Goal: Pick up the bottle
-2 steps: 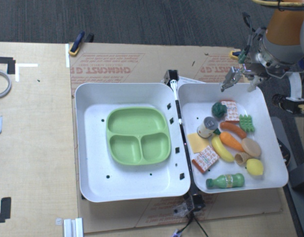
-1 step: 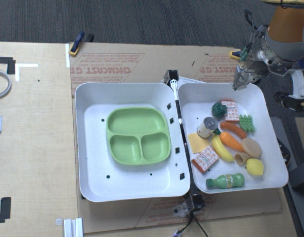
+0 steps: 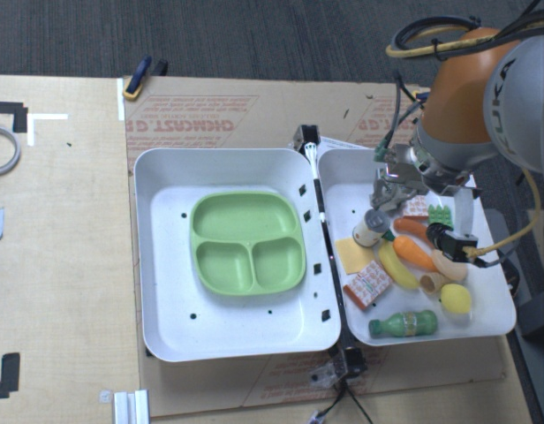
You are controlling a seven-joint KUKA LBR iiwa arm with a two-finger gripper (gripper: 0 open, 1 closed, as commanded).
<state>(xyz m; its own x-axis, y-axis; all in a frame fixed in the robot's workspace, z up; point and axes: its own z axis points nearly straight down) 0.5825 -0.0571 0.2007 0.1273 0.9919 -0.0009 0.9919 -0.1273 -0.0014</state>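
The 2 bins (image 3: 157, 263) look like smooth white plastic with a faint sheen. The green tray (image 3: 248, 241), well left of the jaws, is matt plastic. The bottle (image 3: 404, 324), below the jaws, is glossy green plastic. The banana (image 3: 397, 265) and lemon (image 3: 456, 299) look smooth, slightly shiny. Brown cardboard (image 3: 210, 117) under the bins is matt; the bench (image 3: 60, 263) looks like pale wood. The gripper (image 3: 387, 193) is dull metal.

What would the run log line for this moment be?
arm over right bin | gripper above food pile | bottle lying at front, untouched
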